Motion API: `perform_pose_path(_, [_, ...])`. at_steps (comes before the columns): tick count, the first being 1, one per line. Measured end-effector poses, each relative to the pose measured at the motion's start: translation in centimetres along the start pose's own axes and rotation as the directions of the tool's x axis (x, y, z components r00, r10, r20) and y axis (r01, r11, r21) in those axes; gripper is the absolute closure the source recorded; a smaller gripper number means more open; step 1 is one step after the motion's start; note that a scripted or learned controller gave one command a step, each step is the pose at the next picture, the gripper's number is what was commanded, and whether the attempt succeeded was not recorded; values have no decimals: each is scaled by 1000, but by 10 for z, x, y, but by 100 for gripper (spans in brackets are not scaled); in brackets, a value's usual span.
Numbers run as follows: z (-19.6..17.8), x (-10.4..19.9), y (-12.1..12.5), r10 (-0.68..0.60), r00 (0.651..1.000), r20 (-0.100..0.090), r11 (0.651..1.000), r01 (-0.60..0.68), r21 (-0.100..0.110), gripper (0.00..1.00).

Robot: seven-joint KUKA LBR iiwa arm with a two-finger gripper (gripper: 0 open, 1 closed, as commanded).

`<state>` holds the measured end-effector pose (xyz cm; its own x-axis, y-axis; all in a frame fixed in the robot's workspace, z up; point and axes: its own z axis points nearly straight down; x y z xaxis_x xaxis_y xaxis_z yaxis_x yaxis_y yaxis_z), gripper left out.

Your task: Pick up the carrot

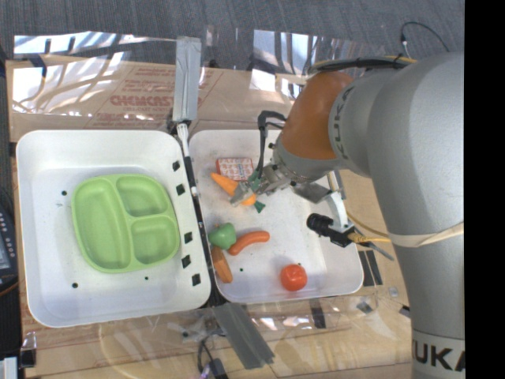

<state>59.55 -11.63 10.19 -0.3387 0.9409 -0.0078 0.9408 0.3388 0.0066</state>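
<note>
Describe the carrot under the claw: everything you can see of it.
The carrot is a small orange toy, plastic-looking, lying flat and slanted on the floor of the right bin, just below the pink patterned block. Its lower-right end runs under the claw, which sits on it; any green top there is hidden.

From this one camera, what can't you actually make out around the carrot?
- Gripper, camera view: the arm's wrist covers its fingers.
- Carrot: its right end runs under the gripper; a grasp can't be confirmed.
- Patterned block: print too small to read.
</note>
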Motion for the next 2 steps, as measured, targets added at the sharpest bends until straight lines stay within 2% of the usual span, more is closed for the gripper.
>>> perform_pose_path(1, [-91,49,58,43,999,-8,999,-43,6,100])
perform_pose_path(2, [-101,50,58,36,999,-8,999,-36,9,100])
